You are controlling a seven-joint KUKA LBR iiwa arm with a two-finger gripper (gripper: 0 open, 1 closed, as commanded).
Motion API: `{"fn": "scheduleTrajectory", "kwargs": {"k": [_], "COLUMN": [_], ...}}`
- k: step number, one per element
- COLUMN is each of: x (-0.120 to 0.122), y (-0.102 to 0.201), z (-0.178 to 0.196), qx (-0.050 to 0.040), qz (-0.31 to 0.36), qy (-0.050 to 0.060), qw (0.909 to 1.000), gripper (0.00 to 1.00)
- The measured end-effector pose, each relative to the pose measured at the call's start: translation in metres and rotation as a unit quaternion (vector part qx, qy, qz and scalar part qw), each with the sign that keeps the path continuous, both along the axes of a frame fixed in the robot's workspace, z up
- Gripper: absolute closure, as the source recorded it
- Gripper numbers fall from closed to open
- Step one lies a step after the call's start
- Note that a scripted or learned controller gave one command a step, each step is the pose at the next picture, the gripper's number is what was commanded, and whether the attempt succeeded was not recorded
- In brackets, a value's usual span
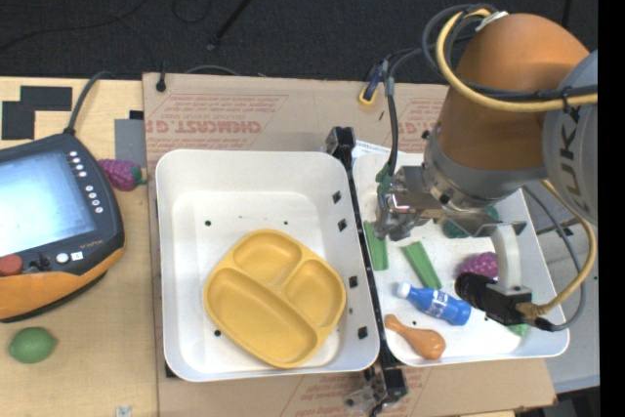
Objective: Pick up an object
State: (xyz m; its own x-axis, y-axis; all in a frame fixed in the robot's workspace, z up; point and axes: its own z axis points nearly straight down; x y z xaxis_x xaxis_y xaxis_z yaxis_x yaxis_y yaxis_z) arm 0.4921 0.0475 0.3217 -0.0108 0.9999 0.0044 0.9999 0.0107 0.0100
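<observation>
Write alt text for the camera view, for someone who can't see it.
A grey and orange robot arm reaches over the right white bin, which holds a blue bottle, green sticks and purple grapes. The left bin holds a yellow divided plate.

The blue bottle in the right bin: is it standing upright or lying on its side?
Lying on its side. The blue bottle rests lengthwise on the floor of the right bin, white cap pointing left, between the green stick and the orange drumstick.

Wooden bench, two white bins, pendant, green ball, purple grapes
</observation>
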Motion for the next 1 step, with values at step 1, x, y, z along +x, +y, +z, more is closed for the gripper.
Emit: {"fn": "scheduleTrajectory", "kwargs": {"k": [1], "x": [-0.0164], "y": [-0.0533], "z": [0.0324], "qx": [-0.0027], "qz": [-0.007], "qy": [0.004], "qw": [1.0000], "gripper": [1.00]}}
